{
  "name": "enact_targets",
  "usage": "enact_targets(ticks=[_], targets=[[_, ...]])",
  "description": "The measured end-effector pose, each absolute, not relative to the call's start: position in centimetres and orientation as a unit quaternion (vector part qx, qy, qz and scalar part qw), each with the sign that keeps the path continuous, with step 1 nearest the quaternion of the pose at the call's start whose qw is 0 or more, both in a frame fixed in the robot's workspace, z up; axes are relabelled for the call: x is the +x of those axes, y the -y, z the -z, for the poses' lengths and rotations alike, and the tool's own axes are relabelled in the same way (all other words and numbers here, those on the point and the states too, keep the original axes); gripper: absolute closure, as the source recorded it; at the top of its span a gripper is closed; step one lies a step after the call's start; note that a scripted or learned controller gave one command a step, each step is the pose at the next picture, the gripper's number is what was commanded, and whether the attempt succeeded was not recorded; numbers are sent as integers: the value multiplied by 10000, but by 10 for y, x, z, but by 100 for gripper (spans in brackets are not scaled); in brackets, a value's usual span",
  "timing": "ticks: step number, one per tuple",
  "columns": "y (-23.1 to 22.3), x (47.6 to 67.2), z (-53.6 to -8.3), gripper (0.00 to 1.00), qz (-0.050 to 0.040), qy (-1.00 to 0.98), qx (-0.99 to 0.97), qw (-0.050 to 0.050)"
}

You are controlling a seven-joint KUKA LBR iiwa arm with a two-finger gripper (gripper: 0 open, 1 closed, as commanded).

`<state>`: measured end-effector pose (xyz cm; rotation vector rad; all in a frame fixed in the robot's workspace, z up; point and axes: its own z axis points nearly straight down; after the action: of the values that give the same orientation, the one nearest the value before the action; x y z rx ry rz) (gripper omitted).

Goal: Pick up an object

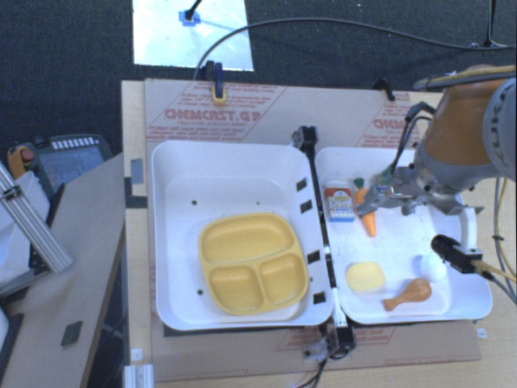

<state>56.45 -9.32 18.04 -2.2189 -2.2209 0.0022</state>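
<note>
- Two shallow white bins sit side by side on the bench.
- The left bin point(174, 217) carries a yellow divided tray point(252, 261) near its front edge.
- The right bin point(468, 297) holds a small carton point(338, 200) by its left wall, a carrot point(367, 219) just beside the carton, a yellow disc point(365, 276) and a brown drumstick point(409, 293) toward the front edge.
- The arm's gripper point(381, 197) hangs over the carrot's upper end; whether it is released or clenched cannot be told.
</note>
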Motion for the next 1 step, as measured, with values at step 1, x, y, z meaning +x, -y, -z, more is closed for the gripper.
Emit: enact_targets(ticks=[1], targets=[[92, 557, -121, 0, -7, 7074, -7068, 14]])
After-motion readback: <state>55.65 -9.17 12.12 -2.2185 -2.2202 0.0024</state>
